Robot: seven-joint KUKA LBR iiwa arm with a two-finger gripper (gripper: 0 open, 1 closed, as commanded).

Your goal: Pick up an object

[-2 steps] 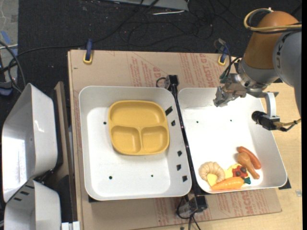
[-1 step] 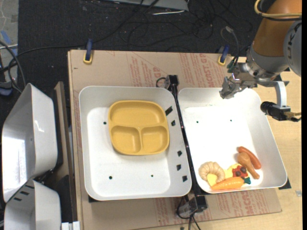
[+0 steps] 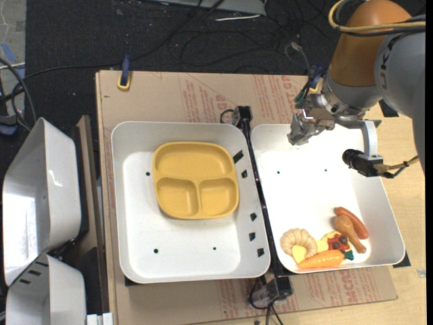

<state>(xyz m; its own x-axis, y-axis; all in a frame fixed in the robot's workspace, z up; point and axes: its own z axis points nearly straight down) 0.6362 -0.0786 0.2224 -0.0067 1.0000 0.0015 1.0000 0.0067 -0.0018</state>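
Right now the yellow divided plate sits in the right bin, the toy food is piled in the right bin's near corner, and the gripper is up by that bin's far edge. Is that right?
One thing is wrong: the yellow divided plate lies in the left bin, not the right one. The camera view shows it. The rest holds: the toy food is piled in the right bin's near corner, and the gripper is by that bin's far edge.

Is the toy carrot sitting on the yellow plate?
No, the toy carrot lies in the right bin with the other toy food, while the yellow plate is in the left bin.
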